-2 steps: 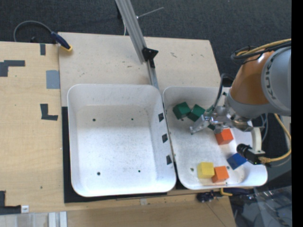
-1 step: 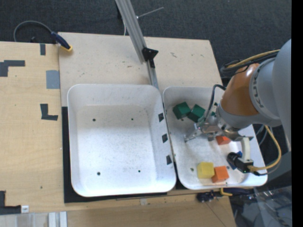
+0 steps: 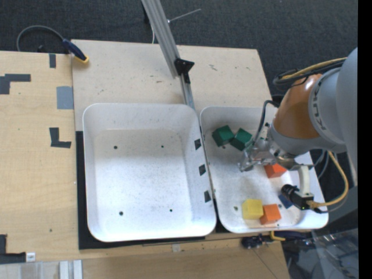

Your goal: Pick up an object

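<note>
My gripper (image 3: 249, 163) is down in the right bin (image 3: 224, 208), and honestly I can't tell how it's set from this angle. Two green blocks (image 3: 231, 136) sit just at 11 o'clock from it, an orange block (image 3: 275, 170) just at 3 o'clock. A yellow block (image 3: 252, 208) and another orange one (image 3: 270, 214) touch near 6 o'clock.
</note>
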